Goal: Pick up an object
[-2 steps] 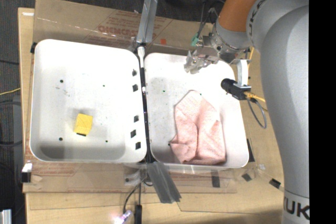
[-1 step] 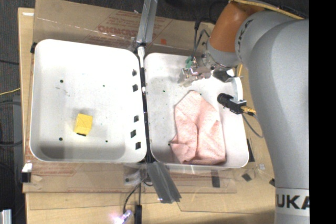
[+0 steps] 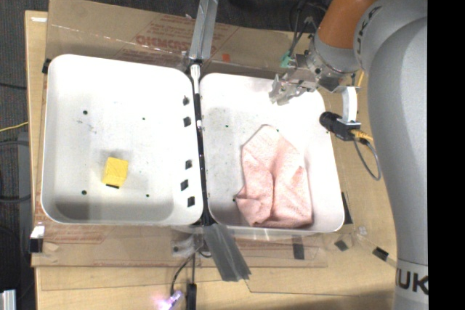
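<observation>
A pale wooden bench (image 3: 33, 120), topped with brown cardboard (image 3: 131, 29) printed in red lettering too faint to read, stands on dark carpet. The left shallow white bin (image 3: 65, 72) holds a small yellow block (image 3: 115, 171); the right white bin (image 3: 330, 192) holds a crumpled pink cloth (image 3: 276, 181). The metal two-finger gripper (image 3: 285, 92) hovers over the right bin's far edge, its state indiscernible.

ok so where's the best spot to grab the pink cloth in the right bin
Probably the raised fold running down the middle of the pink cloth, taken from straight above. The cloth lies crumpled and mostly flat on the floor of the right bin, so its edges offer little to pinch, while the ridge stands up. The tool sits above the bin's far end, so it has to come nearer first.
</observation>
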Available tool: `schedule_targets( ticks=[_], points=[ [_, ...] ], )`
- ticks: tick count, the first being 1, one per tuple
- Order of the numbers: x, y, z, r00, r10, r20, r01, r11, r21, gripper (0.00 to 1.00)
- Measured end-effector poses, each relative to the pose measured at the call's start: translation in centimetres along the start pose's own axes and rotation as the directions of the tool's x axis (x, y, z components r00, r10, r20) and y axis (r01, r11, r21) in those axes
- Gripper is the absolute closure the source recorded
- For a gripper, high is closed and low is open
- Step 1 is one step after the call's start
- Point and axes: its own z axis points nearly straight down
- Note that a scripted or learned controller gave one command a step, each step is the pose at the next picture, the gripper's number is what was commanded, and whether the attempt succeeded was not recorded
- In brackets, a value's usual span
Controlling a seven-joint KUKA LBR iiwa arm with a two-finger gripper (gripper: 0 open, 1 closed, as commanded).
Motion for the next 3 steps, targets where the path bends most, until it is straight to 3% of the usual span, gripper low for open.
schedule_targets(
  ticks=[1,2,3],
  points=[
    [4.5,-0.4,-4.8,0.995,0.103,0.0,-0.103,0.995,0.0,1.0],
    [3.6,-0.4,9.1,0.999,0.051,-0.001,-0.051,0.999,0.004,1.0],
    [1.8,-0.2,-2.1,0.959,0.284,0.0,-0.284,0.959,0.001,1.0]
  ],
)
